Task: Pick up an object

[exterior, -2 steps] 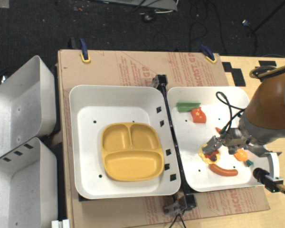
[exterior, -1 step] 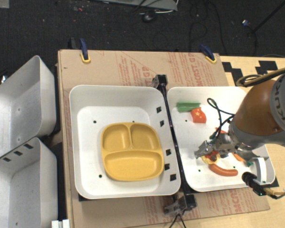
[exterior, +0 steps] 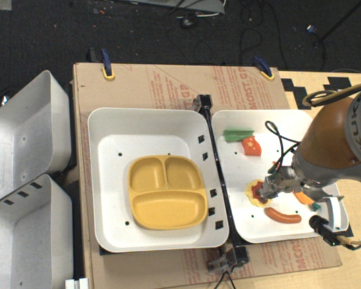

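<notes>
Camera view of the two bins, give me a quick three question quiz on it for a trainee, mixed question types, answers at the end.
1. True or false: the yellow divided tray lies in the right bin.
2. Which item lies nearest the right bin's lower edge?
A. green piece
B. red strawberry-like piece
C. sausage-like piece
3. Fill in: the hand is low over the ____ bin, at a small yellow and red item.

Key: 1 false, it lies in the left bin. 2 C. 3 right.
</notes>
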`<state>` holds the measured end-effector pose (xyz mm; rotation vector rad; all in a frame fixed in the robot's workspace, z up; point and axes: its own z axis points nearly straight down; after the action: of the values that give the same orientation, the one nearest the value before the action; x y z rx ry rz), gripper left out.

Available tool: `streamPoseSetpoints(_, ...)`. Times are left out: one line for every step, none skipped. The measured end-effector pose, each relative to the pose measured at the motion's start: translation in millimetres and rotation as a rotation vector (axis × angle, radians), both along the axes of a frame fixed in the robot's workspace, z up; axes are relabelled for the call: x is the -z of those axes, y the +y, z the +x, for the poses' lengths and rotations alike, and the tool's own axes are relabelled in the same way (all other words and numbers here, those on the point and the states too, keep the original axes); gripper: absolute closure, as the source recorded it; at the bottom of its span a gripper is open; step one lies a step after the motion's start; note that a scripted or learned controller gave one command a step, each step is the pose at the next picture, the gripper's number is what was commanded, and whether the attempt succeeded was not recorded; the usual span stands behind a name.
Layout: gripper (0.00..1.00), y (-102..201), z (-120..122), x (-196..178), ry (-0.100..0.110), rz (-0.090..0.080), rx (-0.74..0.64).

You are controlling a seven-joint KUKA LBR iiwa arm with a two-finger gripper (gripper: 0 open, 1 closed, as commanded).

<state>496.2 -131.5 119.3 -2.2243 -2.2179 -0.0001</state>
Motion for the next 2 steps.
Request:
streamPoseSetpoints(1.0,-6.6,-2.7,-45.0,-0.004,-0.002,-0.001)
streamPoseSetpoints(1.0,-6.8,-1.4,-97.8,-0.005,-0.002,-0.005)
